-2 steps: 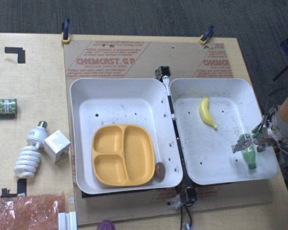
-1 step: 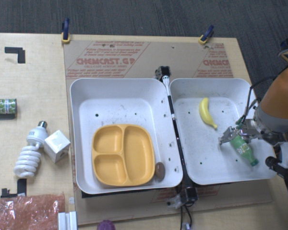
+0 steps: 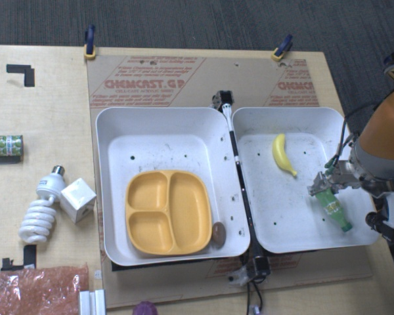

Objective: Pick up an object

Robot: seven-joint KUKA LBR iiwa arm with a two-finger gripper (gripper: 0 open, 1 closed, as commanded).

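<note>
Jaws [image 3: 323, 184] sit low in the right bin [image 3: 276, 238], right at the upper end of a green bottle [image 3: 333, 209] lying slantwise near the bin's right side; whether they are apart or clamped on it, I cannot tell. Nearby, a banana [image 3: 283, 155] lies toward the bin's middle. Across in the left bin [image 3: 111, 149] rests a yellow divided plate [image 3: 169, 212] with a small brown object [image 3: 218, 234] touching its right edge

Lying on the surface [image 3: 46, 117] left of the bins: a spiral light bulb [image 3: 41, 212] touching a small white cube [image 3: 77, 200], a green can [image 3: 7, 146] resting well apart above, pink mesh [image 3: 34, 290] bunching at the bottom corner.
</note>
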